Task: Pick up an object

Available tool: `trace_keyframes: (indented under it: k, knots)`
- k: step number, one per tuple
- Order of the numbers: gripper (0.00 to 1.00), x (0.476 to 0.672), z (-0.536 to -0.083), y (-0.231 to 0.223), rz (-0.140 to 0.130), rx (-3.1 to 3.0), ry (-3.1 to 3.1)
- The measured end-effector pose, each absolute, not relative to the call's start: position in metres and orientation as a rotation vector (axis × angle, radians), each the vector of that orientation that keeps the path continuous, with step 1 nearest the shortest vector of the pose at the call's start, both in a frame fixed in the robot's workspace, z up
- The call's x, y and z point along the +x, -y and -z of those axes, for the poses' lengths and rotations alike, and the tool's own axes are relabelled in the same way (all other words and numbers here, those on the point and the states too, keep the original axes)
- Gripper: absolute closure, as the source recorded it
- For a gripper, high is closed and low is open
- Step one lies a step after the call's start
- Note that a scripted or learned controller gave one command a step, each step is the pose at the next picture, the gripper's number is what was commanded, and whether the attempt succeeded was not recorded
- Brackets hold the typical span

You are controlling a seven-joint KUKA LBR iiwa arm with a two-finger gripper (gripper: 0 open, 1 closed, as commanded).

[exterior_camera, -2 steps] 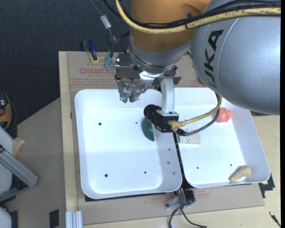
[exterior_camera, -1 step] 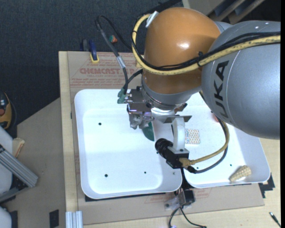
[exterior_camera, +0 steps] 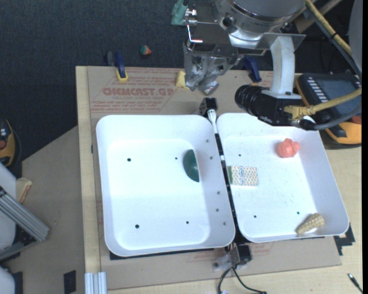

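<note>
Red print runs across the far strip of the brown board [exterior_camera: 92,252] under the bins. It reads "CHEMCAST", then letters that look like "G.P"; the rest goes under the robot's hand. Fainter red lines of the same print sit below it, too small to read. A blue and yellow clamp [exterior_camera: 119,66] grips the board's far edge near the start of the lettering. The small patterned packet [exterior_camera: 244,175] in the right bin [exterior_camera: 287,198] carries a fine print that is too small to read.

The grey arm [exterior_camera: 259,14] comes in at the top of the view, with its wrist pointing down. The gripper [exterior_camera: 202,77] hangs over the board's far strip, behind both bins and just left of the line where they meet. It is well apart from everything in the bins. Whether its grip is spread or closed cannot be told from this angle, and nothing can be seen in it.

The left bin [exterior_camera: 144,201] holds one dark green lump [exterior_camera: 191,165], which lies near the bin's right wall. In the right bin, the packet lies flat just beside the wall shared with the left bin. A pink lump [exterior_camera: 287,147] sits toward the far right, and a tan cone [exterior_camera: 310,223] lies on its side in the near right corner. A black clip [exterior_camera: 208,105] sits at the far end of the seam between the bins. A tiny green and orange thing [exterior_camera: 146,50] lies on the dark floor beyond the board.
</note>
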State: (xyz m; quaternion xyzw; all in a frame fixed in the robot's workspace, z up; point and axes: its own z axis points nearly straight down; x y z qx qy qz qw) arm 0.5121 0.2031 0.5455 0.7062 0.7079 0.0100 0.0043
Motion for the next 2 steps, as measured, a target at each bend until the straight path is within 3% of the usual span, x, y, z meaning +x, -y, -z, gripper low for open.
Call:
trace_keyframes:
  k: [1,2]
  knots:
    - [1.0,0.496,-0.424,-0.225,0.019,2.222,-2.228]
    - [1.0,0.519,-0.328,-0.224,0.018,2.227,-2.222]
